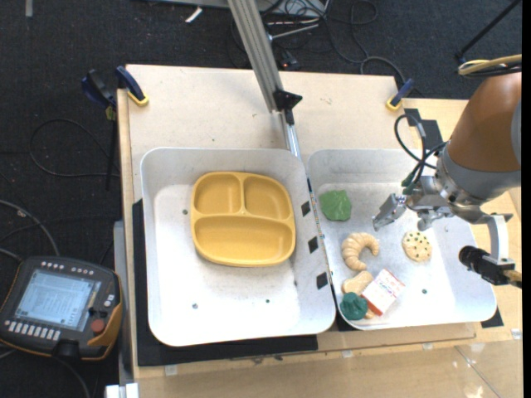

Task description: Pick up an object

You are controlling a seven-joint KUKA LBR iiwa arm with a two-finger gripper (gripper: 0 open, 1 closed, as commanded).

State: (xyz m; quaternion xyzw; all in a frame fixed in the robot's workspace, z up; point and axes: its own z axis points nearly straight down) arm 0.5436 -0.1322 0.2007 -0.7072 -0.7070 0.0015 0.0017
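The right bin (377, 166) holds a flat green piece (336, 205), a curled tan croissant-like piece (360, 249), a round spotted cookie (416, 246), a small red and white box (384, 293), a tan lump (358, 283) and a dark green piece (354, 306). My gripper (408, 211) hangs over the bin's middle right, just above the cookie and to the right of the green piece. Its fingers are spread apart with nothing between them.
The left bin (166, 305) carries a yellow divided tray (244, 218). A metal pole (257, 40) slants down to the seam between the bins. A teach pendant (58, 301) lies on the floor at the left. Clamps (131, 85) grip the bench's far corners.
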